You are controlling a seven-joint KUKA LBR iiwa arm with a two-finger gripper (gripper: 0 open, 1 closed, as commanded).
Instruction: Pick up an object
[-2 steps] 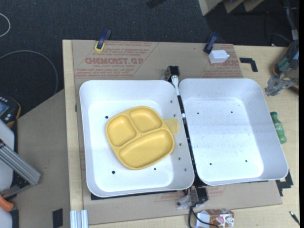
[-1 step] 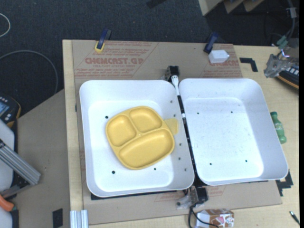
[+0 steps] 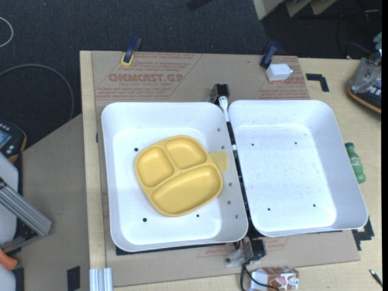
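Observation:
A yellow plate (image 3: 179, 176) with three compartments lies flat in the left white bin (image 3: 118, 126), a little right of its middle. A small pale yellow flat piece (image 3: 219, 160) peeks out at the plate's right edge, touching it. The right white bin (image 3: 327, 126) is beside it. At the view's far right edge, above the right bin's far corner, a grey metal part that looks like my gripper (image 3: 368, 73) sits over the bench, outside both bins and far from the plate. It is cut off by the edge.
Both bins rest on a brown board (image 3: 182, 77). A white block (image 3: 279, 72) and two blue clamps (image 3: 130, 48) sit along its far side. A green item (image 3: 355, 162) lies just outside the right bin's right wall. Cables and a small box (image 3: 276, 279) sit at the front.

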